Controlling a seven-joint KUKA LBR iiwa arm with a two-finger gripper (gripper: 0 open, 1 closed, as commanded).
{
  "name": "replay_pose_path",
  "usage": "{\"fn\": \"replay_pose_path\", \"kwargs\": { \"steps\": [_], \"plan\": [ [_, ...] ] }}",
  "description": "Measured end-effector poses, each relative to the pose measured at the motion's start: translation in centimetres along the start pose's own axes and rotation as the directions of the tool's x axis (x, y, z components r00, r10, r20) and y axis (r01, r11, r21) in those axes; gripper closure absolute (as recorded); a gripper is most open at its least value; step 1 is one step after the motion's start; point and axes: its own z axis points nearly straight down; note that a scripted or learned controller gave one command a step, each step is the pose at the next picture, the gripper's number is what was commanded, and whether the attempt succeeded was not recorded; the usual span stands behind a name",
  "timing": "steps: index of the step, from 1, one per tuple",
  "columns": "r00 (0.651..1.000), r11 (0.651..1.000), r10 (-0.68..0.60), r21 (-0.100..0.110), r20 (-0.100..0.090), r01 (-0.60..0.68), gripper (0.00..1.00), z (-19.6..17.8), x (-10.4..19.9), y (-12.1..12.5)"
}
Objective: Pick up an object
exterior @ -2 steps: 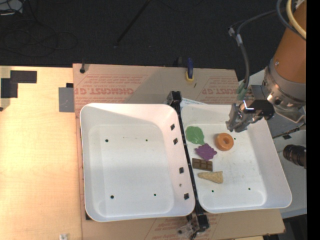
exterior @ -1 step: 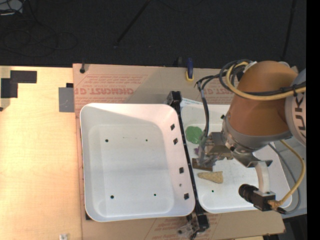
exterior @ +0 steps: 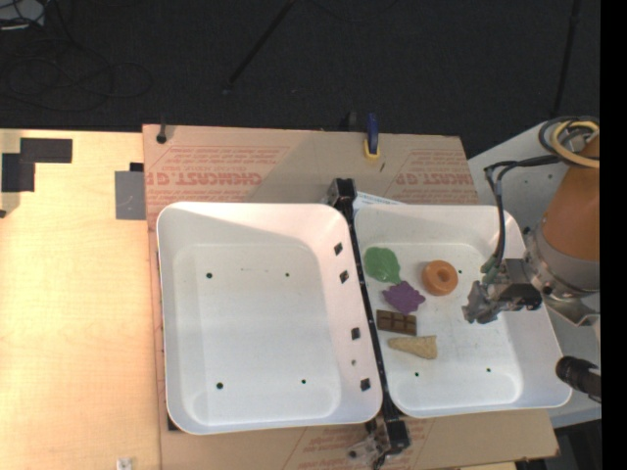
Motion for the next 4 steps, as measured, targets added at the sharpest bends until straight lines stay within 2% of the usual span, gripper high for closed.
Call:
{"fn": "replay_pose_path", "kwargs": {
  "steps": [1, 2, 3, 4],
  "plan": [
    [1.000, 1.000, -0.017, -0.010, -0.002, 0.017, 1.00, -8.9, 5.9, 0.1],
    [1.000, 1.000, -0.016, -0.004, -0.002, 0.016, 1.00, -10.5, 11.7, 0.0],
    [1.000, 1.000, -0.006, 0.005, -0.001, 0.006, 1.00, -2.6, 7.0, -0.1],
    [1.000, 1.000, -0.006, -0.004, -0.001, 0.006, 1.00, -5.5, -0.3, 0.1]
  ]
}}
